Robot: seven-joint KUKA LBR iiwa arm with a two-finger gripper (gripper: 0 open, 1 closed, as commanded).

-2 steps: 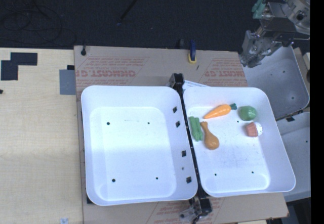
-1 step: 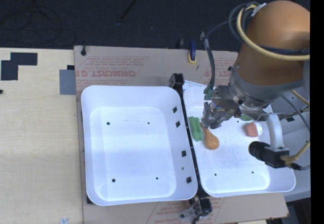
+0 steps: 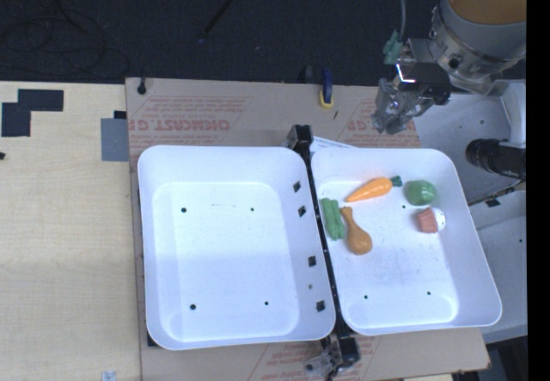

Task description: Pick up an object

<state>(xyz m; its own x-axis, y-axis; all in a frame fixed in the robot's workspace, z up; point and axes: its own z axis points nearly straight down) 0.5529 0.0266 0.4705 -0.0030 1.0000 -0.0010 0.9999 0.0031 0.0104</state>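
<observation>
Camera view, looking down at a slant: two white bins sit side by side on a cardboard sheet [image 3: 215, 108] that lies on the tabletop [image 3: 60, 224]. All positions below are given relative to the right bin [image 3: 468, 224].

1. Arm. The arm [image 3: 481, 1] enters above the right bin's far right corner. Its orange band is at the top of the frame, with the grey wrist below it.
2. Hand. The hand [image 3: 394, 119] hangs just beyond the right bin's far rim, over the cardboard sheet and outside the bin. It is apart from every object in the bin. Whether it is open or closed cannot be told, as the tip is small and dark against the sheet. Nothing is seen gripped.
3. Objects. All five lie in the far half of the right bin.
 - Carrot [image 3: 371, 190]: orange with a green end, tilted, near the middle of the far part of the bin.
 - Green round object [image 3: 420, 193]: to the right of the carrot, near the bin's right wall.
 - Red-and-white object [image 3: 429, 219]: just nearer the camera than the green round object.
 - Tan drumstick-shaped object [image 3: 355, 233]: below the carrot, towards the bin's left wall.
 - Green long object [image 3: 332, 218]: beside the bin's left wall, just beside or touching the drumstick-shaped object's thin end.
4. Left bin [image 3: 155, 199]: adjoins the right bin's left wall, joined there by black clips [image 3: 302, 211].
5. A blue and yellow clamp [image 3: 326, 89] stands at the sheet's far edge, beyond the right bin's far left corner.
</observation>
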